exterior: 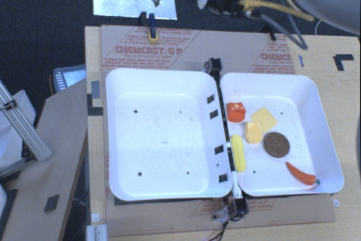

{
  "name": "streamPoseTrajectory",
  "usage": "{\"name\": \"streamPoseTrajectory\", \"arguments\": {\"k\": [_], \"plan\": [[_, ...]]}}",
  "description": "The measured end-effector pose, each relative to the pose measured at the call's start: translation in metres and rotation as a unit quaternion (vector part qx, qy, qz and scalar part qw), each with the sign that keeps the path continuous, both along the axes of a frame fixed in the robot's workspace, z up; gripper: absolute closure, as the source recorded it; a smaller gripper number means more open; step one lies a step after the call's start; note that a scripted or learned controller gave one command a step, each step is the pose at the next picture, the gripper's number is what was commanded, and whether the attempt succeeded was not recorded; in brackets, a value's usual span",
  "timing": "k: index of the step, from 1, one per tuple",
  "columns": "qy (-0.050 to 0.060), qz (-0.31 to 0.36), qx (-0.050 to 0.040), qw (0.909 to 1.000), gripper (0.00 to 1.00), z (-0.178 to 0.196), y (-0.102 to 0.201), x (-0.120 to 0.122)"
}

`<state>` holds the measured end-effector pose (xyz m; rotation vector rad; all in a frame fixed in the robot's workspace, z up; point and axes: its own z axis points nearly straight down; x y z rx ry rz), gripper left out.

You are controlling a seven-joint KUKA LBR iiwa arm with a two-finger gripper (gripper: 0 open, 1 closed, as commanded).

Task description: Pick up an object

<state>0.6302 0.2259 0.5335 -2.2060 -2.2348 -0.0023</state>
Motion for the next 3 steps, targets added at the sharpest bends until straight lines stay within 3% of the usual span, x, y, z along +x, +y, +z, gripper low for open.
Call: {"name": "streamPoseTrajectory", "arguments": {"k": [1, 3], "plan": [[-0.001, -0.002, -0.001, 1.0, 1.0, 0.01, -0.004, 0.003], [-0.001, 0.004, -0.001, 1.0, 1.0, 0.03, -0.002, 0.004]]}}
